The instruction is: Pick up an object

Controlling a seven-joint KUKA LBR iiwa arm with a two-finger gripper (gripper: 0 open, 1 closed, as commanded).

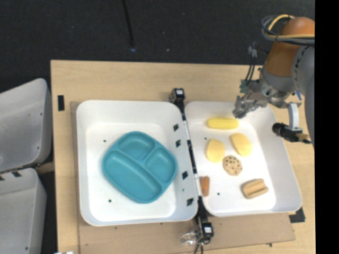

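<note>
Yellow banana-shaped piece (222, 123) lying flat near the back of the right bin (275, 194), probably light, stiff plastic, a bit slick; best pinched across the narrow middle. Gripper (241, 110) just beside its right end, maybe touching, hard to say. Nothing seen held. Round yellow pieces, cookie (232, 165) and bread roll (253, 188) nearer the front.

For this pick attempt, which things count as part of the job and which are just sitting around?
Job:
hand
yellow banana-shaped piece beside it
right bin

Lying about:
two yellow pieces
cookie
bread roll
orange piece
teal tray
left bin
</note>
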